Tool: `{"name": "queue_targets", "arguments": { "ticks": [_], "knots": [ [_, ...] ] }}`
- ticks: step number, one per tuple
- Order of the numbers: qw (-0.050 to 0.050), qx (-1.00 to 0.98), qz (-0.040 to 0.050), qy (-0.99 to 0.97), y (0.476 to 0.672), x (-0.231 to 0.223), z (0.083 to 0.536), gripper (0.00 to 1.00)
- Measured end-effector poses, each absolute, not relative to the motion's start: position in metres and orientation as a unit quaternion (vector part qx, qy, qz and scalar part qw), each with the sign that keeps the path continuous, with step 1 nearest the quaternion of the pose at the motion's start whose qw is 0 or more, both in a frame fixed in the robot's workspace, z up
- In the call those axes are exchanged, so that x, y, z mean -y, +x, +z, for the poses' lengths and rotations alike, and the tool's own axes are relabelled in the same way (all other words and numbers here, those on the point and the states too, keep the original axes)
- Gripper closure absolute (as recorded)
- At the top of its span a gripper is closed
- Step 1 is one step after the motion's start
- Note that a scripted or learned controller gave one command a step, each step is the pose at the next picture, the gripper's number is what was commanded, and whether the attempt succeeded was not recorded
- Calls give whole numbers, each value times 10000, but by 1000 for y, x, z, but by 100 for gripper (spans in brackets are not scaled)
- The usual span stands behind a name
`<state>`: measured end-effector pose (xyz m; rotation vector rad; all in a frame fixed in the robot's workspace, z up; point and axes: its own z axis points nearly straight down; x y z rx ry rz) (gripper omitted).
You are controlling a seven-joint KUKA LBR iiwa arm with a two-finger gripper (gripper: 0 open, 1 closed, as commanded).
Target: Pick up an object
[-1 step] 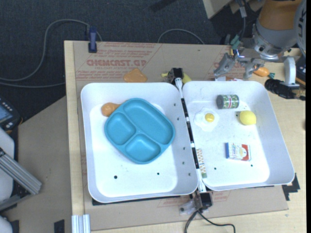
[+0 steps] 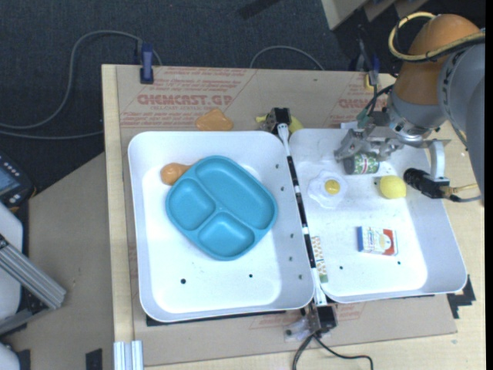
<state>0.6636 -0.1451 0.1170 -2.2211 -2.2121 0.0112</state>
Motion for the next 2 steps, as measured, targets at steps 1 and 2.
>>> {"name": "queue_targets", "arguments": {
  "ticks": [1,2],
  "knots": [
    [-125,7072,-64,-7069,674,137,110,0],
    [6,7079,2,-7063,667,117,85,0]
  ]
}}
